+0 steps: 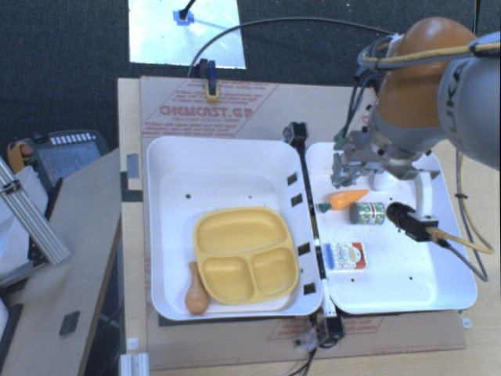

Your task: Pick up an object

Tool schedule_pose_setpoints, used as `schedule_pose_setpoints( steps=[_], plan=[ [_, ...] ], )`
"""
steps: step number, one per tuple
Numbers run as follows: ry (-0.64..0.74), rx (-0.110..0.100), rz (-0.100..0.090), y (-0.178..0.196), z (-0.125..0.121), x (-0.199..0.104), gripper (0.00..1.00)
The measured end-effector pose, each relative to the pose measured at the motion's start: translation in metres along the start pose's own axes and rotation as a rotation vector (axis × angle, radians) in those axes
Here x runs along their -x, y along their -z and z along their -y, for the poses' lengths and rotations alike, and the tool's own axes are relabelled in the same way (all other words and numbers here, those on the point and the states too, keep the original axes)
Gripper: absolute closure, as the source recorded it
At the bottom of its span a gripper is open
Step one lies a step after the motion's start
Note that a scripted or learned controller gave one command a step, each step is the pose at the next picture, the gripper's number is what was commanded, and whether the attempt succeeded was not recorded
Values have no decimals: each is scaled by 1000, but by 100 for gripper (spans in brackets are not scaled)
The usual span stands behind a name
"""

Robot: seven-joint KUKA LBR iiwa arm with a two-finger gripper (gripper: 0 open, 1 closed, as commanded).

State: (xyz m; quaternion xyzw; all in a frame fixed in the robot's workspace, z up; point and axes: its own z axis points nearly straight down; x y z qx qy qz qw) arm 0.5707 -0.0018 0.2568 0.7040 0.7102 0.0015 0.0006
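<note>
Two shallow white bins sit side by side on the worktop (133,210). Over the right bin (391,288) the claw (344,175) hangs just above an orange toy carrot (347,200); whether it's apart or together, I cannot tell. A small green can (368,212) lies beside the carrot.

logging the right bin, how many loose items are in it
3: a toy carrot just below the gripper, a small can right of it, a white carton nearer the front. The arm may hide more.

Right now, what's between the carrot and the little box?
A small can lies between the carrot and the box, in the right bin, seen from the camera view.
</note>
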Motion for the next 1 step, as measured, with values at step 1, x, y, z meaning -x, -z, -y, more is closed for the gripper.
schedule_pose_setpoints(
  steps=[1],
  plan=[
    [2, -1, -1, -3, -3, -62, 100]
  ],
)
